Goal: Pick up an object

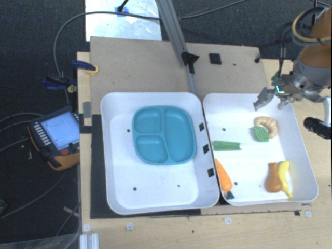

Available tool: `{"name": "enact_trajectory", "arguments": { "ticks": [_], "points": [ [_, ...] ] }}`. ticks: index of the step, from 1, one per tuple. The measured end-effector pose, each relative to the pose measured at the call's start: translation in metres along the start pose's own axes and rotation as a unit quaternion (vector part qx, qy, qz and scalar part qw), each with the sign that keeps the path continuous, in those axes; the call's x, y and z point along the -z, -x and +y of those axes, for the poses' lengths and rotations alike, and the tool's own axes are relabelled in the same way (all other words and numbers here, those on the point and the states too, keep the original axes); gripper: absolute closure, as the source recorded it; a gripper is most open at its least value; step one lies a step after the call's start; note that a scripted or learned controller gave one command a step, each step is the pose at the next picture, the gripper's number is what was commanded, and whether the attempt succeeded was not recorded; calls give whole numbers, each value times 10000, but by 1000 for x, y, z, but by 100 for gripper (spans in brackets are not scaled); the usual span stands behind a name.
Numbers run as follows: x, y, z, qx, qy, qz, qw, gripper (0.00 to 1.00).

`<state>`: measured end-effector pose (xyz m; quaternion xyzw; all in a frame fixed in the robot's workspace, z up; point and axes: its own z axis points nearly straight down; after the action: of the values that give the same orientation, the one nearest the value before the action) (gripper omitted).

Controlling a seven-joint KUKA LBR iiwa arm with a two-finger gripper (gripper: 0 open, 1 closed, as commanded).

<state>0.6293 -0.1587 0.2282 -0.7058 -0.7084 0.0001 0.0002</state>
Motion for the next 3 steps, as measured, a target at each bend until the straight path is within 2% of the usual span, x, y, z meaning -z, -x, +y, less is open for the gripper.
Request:
{"name": "enact_trajectory", "arguments": {
  "ticks": [1,2,3],
  "points": [
    [1,0,1,2,12,-2,10000,0],
    [-60,4,-3,-12,-11,-1,10000,0],
    [-101,3,-4,-14,-2,-4,10000,0]
  ]
}}
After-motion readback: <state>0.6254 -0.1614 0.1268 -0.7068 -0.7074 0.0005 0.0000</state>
